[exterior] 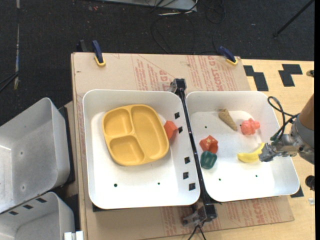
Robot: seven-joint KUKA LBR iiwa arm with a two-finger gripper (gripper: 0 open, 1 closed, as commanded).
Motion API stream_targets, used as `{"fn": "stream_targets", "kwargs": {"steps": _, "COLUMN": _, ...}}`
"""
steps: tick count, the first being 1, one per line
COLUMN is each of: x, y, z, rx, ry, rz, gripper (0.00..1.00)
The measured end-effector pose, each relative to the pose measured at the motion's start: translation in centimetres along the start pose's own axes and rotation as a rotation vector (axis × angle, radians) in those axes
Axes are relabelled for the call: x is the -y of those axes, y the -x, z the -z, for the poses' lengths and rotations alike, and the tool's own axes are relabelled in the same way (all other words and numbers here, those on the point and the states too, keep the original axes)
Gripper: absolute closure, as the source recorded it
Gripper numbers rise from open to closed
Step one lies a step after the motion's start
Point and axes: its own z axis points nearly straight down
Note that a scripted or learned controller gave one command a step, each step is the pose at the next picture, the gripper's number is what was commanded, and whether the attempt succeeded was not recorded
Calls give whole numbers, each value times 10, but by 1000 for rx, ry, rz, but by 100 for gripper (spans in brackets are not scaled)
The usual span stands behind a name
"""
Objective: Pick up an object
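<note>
I work in a robotics lab, not a home. My bench is a sheet of printed cardboard (150, 69) held down at its far edge by blue-and-yellow clamps (98, 53), with two shallow white bins (90, 149) set side by side on it. Loose black cables (170, 26) trail over dark carpet beyond the far edge. Black-and-white marker squares (280, 76) sit at the far right corner.

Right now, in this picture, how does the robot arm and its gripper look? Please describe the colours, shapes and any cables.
The arm is grey and rounded, entering at the right edge. A black cable loops above it toward the wrist. The gripper is a small, dark grey metallic piece, blurred in this view, so no markings can be read.
</note>
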Motion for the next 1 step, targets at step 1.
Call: {"fn": "stream_targets", "kwargs": {"steps": 1, "x": -9, "y": -3, "z": 60, "rx": 1, "ry": 4, "rz": 7, "gripper": 100}}
